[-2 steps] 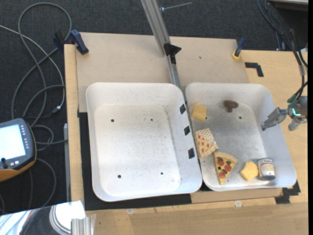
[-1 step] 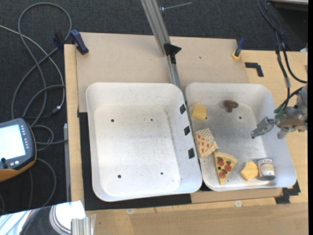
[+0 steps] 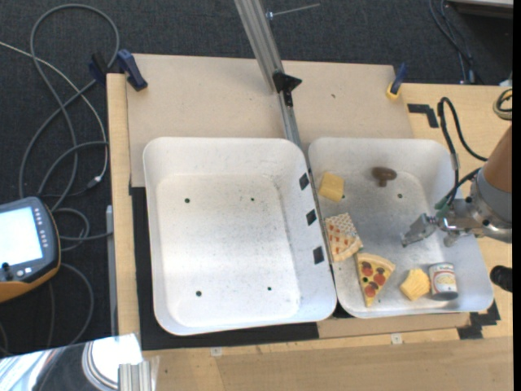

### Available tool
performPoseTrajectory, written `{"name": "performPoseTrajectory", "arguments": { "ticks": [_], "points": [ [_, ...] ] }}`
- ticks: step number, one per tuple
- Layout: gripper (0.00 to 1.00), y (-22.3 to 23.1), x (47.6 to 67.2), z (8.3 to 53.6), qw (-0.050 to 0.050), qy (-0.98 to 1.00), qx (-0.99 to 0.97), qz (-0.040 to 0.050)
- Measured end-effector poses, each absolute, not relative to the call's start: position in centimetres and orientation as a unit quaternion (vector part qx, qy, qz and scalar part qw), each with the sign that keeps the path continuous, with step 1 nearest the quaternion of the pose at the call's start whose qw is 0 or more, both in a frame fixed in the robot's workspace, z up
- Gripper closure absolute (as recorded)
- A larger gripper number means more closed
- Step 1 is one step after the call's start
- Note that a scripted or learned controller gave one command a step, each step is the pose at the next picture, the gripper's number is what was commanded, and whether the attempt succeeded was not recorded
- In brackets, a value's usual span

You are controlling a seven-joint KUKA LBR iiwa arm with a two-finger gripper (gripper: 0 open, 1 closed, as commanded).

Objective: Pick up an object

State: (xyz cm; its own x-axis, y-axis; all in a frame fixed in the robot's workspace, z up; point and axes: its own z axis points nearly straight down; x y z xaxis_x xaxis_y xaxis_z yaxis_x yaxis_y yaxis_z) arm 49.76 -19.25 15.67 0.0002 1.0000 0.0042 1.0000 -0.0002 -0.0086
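Observation:
My gripper (image 3: pixel 413 234) hangs low over the right bin (image 3: pixel 423 155), reaching in from the right, with bare bin floor under its tip. Around it lie a small can (image 3: pixel 444 280) and a yellow cheese wedge (image 3: pixel 415 283) just below. A pizza slice (image 3: pixel 374 277) is to the lower left, and a dotted cracker (image 3: pixel 343 235) to the left. A yellow cube (image 3: pixel 331 187) and a brown mushroom-like piece (image 3: pixel 384 173) sit farther back. Nothing shows in the gripper.
The left bin (image 3: pixel 228 235) lies beside the right one, with black clips along the shared rim (image 3: pixel 313 217). A metal pole (image 3: pixel 260 39) slants over the bench's back. Cables (image 3: pixel 452 137) run along the right side near the arm.

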Motion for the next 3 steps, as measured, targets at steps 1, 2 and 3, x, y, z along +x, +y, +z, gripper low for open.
{"name": "performPoseTrajectory", "arguments": {
  "ticks": [1,2,3],
  "points": [
    [0.0,-19.9,50.2,10.0,0.004,-0.707,-0.707,0.0012],
    [1.0,-19.9,50.4,11.4,0.0,-0.707,-0.707,-0.0011],
    [1.0,-19.7,49.7,16.3,-0.003,-0.707,-0.707,-0.0013]
  ]
}}
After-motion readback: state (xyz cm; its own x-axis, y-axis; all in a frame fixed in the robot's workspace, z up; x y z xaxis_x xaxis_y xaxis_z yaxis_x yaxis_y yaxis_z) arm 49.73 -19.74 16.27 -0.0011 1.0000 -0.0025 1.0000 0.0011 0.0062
